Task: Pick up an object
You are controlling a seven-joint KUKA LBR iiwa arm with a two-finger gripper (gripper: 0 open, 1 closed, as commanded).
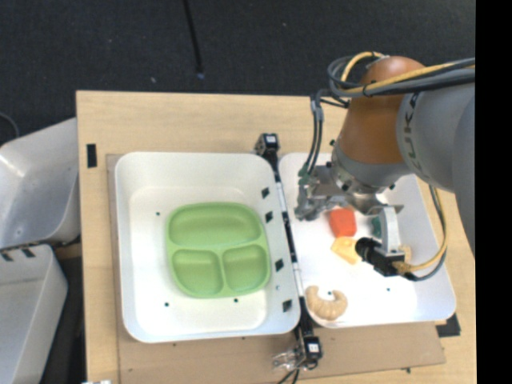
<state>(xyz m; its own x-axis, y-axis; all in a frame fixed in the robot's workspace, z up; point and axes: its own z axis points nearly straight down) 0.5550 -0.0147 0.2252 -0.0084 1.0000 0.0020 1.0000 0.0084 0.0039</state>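
My gripper (349,208) hangs low over the right bin (424,294), under the orange wrist band. Directly beneath it lies a small orange block (342,222). A pale yellow piece (345,250) rests just in front of the block, touching or nearly touching it. A tan, curled, pastry-like object (326,304) lies near the right bin's front left corner, apart from the gripper. Whether the orange block is gripped cannot be made out from this angle.
The left bin (136,294) holds a green divided plate (218,247) at its middle. A ridge with black clips (282,230) separates the two bins. Cables loop from the wrist over the right bin's right side (436,238).
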